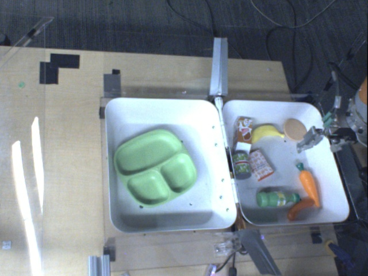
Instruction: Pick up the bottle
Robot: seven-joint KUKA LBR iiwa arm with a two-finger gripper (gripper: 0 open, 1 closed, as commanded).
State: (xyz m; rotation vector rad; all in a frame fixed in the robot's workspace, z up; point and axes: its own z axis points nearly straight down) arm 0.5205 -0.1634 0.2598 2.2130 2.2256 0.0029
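Bottle (277, 198), green, lies on its side near the front of the right bin (339, 171), well apart from the fingers (313, 138), which hang spread and empty at the bin's right edge.

The arm (357, 114) runs off the right edge, just past the right bin (339, 171), so most of it is cut away. The labels on the bottle (278, 198) and carton (260, 164) are too blurred to read.
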